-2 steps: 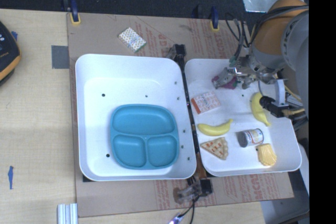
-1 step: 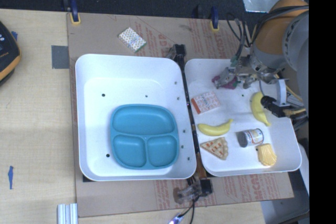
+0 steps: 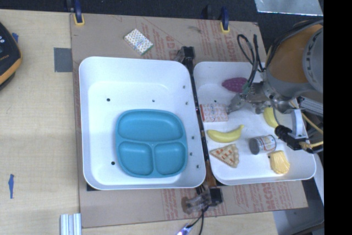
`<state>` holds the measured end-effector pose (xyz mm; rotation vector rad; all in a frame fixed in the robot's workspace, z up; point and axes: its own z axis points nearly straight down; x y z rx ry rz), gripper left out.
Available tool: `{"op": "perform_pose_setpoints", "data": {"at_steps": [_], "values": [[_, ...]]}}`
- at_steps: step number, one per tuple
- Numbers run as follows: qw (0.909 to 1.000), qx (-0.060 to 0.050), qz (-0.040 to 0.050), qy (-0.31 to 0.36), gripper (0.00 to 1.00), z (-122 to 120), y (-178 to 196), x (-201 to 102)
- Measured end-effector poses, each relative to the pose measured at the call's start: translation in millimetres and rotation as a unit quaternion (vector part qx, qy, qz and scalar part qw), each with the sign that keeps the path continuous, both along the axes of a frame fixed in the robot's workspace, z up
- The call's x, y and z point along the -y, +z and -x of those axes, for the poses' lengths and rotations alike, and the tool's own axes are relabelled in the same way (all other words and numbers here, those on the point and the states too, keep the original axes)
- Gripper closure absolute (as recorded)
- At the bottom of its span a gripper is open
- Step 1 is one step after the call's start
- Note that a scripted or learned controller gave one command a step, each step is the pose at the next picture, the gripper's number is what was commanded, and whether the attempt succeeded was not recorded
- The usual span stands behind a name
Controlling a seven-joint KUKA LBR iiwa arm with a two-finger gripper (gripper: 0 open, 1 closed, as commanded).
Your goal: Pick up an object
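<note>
On the bench, two white bins are seated side by side on a brown board: the left bin contains a blue divided tray, and the right bin contains the loose objects. The grey arm with its orange band is extended in from the right over the right bin. The gripper is positioned low over the bin's upper middle; how far its fingers are parted cannot be told, and no object is seen between them. A purple piece is noted just above the gripper, and a small printed packet just to its left. A banana is laid below, with a pizza slice beneath it. A small can and a yellow block are found towards the lower right.
</note>
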<state>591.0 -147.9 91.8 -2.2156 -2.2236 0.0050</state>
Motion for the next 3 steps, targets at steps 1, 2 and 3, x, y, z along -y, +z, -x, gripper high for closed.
{"op": "perform_pose_setpoints", "data": {"at_steps": [1, 2, 3], "values": [[1.0, 0.001, -0.0002, 0.0, 0.0, -62.5, 0.5, -35.7], [1.0, 0.002, 0.0, 0.0, 0.0, -65.5, 10.7, -35.4], [1.0, -0.002, -0.0004, 0.001, 1.0, -65.4, 24.5, -33.8]]}}
